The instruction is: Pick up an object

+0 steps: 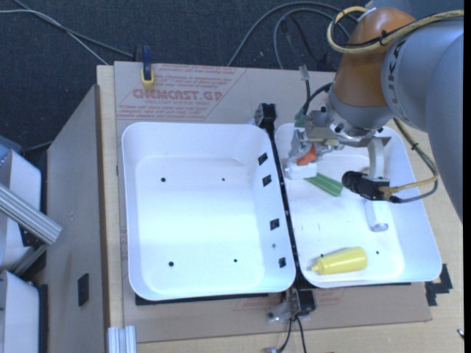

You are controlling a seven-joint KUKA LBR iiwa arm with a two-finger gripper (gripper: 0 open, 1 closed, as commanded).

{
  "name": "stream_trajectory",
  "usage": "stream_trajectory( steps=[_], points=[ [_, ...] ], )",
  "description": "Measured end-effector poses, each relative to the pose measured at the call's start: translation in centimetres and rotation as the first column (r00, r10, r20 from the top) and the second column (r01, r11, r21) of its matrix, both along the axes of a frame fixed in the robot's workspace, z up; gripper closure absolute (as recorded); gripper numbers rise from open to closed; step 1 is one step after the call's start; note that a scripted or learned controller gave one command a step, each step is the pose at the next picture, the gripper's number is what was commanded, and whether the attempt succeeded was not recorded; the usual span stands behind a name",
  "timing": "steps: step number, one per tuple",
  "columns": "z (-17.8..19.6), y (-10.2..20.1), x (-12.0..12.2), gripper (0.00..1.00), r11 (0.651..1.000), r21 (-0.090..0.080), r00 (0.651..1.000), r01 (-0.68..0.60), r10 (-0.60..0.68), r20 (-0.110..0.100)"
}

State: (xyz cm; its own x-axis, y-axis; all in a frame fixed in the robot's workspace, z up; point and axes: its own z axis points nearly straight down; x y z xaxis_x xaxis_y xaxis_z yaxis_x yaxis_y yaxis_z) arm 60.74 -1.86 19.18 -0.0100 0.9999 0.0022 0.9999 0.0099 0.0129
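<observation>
Pincer (305,149) low in the right bin (412,219), at its upper left corner, close to the divider where the two bins meet. Fingers point down into the bin; something small and orange-red (310,154) shows between or just behind them, but whether it is a held thing or part of the tool cannot be told. How wide the pincer stands: cannot tell, the wrist hides most of it.

White block (296,170) directly under the pincer tip, touching or nearly touching it. Green stick (324,184) lies just to the right of the block, slanted, one end near the block, the other running toward the bin's middle. Yellow bottle (341,261) on its side near the bin's front wall, well apart from the pincer. Small grey cylinder (377,220) lies right of centre, between the green stick and the yellow bottle.

Arm (412,57) comes in from upper right, orange band (372,31) just above the wrist. A black cylindrical fitting (366,184) with cable hangs off the wrist over the bin's middle.

Left bin (140,197) holds only a few dark specks on its floor. Both bins sit on a brown board (184,94) on the bench (81,197). Blue-and-yellow clamp (146,68) at the board's far edge. Cables (272,20) loop on the dark floor behind.
</observation>
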Motion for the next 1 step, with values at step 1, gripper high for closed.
stream_trajectory(
  steps=[1],
  points=[
    [1.78,10.64,0.55,1.00,1.000,0.003,1.000,-0.002,0.002,-0.009]
  ],
)
